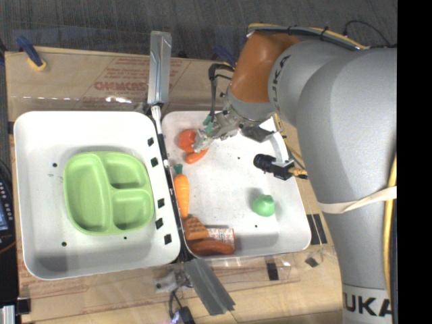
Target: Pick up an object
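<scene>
My gripper (208, 132) hangs low over the back left part of the right bin (291, 211). A red tomato-like ball (185, 139) lies right beside the gripper's tip on its left, and a small orange piece (196, 157) sits just below it. Whether either one touches the gripper is unclear. An orange carrot (181, 193) lies along the bin's left wall. Toward the front right rests a green ball (264, 205). In the front left corner is a brown sausage-and-bun item (208, 238).
The left bin (34, 140) holds a green divided plate (108, 192). The grey arm with its orange band (256, 66) covers the right bin's back right corner and the bench to the right. The middle of the right bin's floor is bare.
</scene>
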You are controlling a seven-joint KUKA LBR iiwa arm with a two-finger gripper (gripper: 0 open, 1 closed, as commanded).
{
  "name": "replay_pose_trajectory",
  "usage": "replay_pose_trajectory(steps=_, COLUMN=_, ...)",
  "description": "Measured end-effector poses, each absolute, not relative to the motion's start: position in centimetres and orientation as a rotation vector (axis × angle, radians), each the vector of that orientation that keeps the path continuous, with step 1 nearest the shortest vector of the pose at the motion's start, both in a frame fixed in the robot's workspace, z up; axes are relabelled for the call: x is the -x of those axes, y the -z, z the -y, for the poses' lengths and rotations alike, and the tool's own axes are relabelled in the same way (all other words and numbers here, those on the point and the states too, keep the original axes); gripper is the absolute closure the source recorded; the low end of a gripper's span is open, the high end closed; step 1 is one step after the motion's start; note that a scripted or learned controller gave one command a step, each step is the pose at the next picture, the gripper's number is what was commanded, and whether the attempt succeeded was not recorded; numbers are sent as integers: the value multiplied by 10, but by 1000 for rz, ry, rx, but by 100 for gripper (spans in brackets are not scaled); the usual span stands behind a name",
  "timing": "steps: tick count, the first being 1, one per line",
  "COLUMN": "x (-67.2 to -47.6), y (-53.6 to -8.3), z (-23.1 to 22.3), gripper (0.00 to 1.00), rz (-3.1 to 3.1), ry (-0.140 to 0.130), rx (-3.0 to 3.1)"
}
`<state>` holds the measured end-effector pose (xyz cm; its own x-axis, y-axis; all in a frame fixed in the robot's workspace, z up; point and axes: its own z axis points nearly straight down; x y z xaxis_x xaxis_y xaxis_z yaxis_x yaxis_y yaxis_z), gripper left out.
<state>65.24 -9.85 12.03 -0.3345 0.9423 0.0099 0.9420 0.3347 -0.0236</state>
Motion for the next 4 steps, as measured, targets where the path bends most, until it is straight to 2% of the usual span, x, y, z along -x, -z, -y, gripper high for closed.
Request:
replay_pose_trajectory(steps=1, x=-632, y=-217, z=49, gripper=100, rz=2531, ry=2, rx=1865)
replay_pose_trajectory(steps=2, x=-554, y=-244, z=57, gripper=100, rz=2650, ry=-2, rx=1684)
replay_pose_trajectory(steps=3, x=-495, y=-252, z=18, gripper=100, rz=2285, ry=-6, rx=2150)
replay_pose_trajectory(steps=4, x=-588, y=-223, z=-47, gripper=100, rz=2464, ry=-6, rx=1944)
